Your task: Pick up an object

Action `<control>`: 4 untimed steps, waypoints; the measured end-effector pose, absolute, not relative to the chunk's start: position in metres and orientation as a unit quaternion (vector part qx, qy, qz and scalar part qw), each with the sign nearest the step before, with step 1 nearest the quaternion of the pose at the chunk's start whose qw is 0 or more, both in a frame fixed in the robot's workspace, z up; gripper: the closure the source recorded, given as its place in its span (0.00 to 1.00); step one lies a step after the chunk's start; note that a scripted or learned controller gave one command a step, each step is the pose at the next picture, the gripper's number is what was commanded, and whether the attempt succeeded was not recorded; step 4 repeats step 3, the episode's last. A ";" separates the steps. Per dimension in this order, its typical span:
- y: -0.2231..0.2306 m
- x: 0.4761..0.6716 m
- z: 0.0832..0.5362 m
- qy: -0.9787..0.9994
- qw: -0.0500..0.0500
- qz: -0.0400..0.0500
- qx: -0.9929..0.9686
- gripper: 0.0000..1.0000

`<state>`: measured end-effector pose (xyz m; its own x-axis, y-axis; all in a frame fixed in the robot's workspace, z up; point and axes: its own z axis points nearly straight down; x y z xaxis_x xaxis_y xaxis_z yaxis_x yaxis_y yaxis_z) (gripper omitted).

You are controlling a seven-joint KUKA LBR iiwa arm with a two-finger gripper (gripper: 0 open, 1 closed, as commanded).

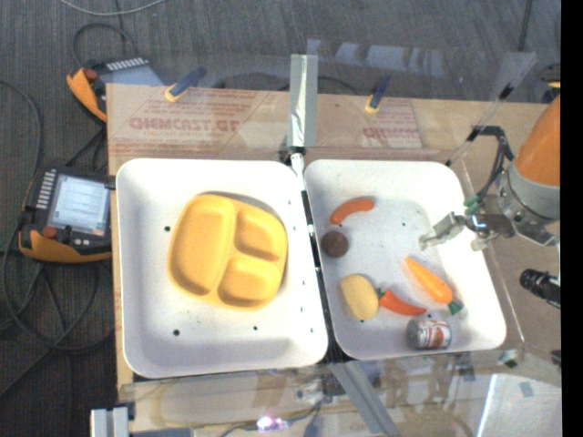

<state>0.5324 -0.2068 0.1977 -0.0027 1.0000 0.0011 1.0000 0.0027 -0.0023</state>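
Claw (pixel 444 230) at right side of frame, above right bin (pixel 474 335); whether wide or narrow cannot be told. Carrot (pixel 428 280) just below claw, apart from it. Sausage (pixel 352 209) and brown ball (pixel 335 243) to its left. Can (pixel 428 334) lower right. Yellow tray (pixel 230 249) in left bin (pixel 146 326).

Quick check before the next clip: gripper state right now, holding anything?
Gripper: above the right bin, over bare floor between the sausage and the carrot; whether open or shut cannot be told, nothing seen in it.
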 end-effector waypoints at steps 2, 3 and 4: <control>-0.205 0.518 0.099 -0.660 -0.005 -0.004 -0.751 1.00; -0.147 0.544 0.206 -0.643 0.000 0.002 -0.766 1.00; -0.147 0.544 0.206 -0.643 0.000 0.002 -0.766 1.00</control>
